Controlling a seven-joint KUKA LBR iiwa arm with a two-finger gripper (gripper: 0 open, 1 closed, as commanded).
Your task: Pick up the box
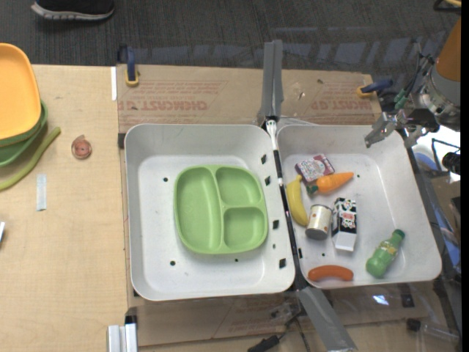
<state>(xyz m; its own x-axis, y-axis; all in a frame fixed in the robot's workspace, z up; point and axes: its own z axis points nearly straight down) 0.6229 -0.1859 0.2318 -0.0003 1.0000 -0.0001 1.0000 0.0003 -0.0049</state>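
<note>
- Gripper (382, 129) at the right bin's (410, 270) far corner, fingers look apart, holding nothing.
- Box (314, 168) lies below-left of it, beside carrot (333, 182).
- Step: approach; next, move over box, descend.

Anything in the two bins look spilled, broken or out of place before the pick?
Nothing looks spilled or damaged. The small black-and-white carton box lies in the right white bin, touching a silver can. A purple packet, carrot, banana, sausage and green bottle lie around it. The green divided plate sits flat.
</note>
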